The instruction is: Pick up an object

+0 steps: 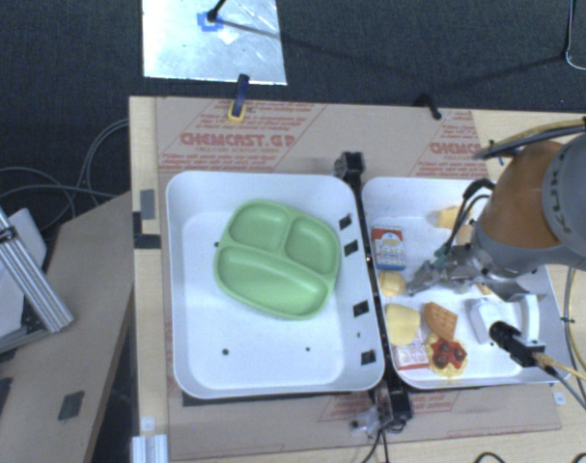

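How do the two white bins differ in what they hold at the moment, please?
The left bin holds one large green divided plate; the right bin holds several small food-like items. The arm's hand is over the right bin, not the left bin. Both are shallow, white and side by side.

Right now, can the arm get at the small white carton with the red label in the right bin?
Probably yes: the small white carton with the red label lies uncovered near the right bin's left wall, and the gripper is just beside it.
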Available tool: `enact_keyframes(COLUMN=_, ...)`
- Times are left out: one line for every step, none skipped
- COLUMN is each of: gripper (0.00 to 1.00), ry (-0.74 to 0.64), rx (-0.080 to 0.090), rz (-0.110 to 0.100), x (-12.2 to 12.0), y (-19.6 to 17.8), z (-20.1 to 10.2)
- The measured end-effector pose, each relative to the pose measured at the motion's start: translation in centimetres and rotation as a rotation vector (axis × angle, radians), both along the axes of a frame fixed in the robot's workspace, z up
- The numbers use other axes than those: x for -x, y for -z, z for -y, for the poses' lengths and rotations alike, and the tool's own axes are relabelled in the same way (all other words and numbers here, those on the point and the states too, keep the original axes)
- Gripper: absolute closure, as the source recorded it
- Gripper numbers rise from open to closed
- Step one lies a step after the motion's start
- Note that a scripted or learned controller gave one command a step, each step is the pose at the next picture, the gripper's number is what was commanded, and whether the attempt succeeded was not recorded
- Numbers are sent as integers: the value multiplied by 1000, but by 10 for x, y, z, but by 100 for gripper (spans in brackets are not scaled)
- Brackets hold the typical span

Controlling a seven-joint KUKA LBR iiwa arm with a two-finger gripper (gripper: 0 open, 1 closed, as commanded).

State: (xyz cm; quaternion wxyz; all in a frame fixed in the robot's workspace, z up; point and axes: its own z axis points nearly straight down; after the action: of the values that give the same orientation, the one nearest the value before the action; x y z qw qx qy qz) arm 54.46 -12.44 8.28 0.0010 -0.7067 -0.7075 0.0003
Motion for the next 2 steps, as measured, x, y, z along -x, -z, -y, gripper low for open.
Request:
enact_keyframes(gripper=100, ry=0, rx=1, rz=4, x=-1, y=-12, z=0)
enact_keyframes(gripper=100, ry=-3, rx=2, rz=8, x=-4, y=-58, z=-6)
